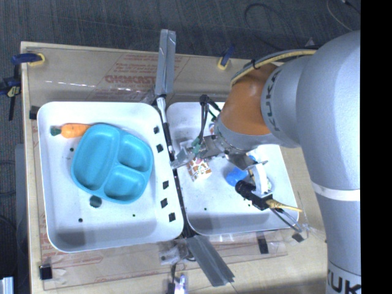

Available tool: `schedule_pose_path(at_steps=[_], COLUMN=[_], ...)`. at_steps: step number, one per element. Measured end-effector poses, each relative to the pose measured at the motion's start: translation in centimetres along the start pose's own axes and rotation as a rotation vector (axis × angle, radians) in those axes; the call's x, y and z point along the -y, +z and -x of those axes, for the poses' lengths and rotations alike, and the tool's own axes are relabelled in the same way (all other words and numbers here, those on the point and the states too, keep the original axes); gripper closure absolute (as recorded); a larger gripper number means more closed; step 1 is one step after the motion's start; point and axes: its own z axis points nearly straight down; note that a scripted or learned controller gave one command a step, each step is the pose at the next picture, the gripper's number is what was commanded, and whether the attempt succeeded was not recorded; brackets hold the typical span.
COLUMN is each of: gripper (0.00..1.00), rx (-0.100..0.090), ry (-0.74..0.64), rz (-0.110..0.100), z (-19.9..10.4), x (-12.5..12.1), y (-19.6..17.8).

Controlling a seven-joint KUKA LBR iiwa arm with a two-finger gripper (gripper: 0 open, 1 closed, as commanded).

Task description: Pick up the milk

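Camera view | pale bench (92,72), dark carpet (92,11) | end effector (187,155) beside milk (199,169), grip unclear

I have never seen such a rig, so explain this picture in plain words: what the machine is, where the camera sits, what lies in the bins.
The grey machine with the orange band is a robot arm, reaching in from the right. At its tip sits a gripper for grasping. The camera is fixed above the bench and looks down at a slant on two white bins. The left bin holds a blue divided plate, a carrot by its upper left corner and a small dark green thing. The right bin holds a milk carton, the thing to be picked up, and a blue thing partly hidden by the arm. The gripper is right beside the carton; whether it grips it cannot be told.
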Motion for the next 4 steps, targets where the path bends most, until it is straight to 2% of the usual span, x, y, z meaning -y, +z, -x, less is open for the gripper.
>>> schedule_pose_path(at_steps=[1,2,3,4], gripper=[0.00,0.00,0.00,0.00], rx=[-0.009,-0.003,-0.010,0.006], ry=[0.007,-0.058,-0.030,-0.054], rz=[0.011,0.032,0.032,0.059], z=[1.45,1.58,1.84,1.53], x=[-0.19,-0.15,-0.15,0.49], y=[1.26,1.38,1.76,1.61])
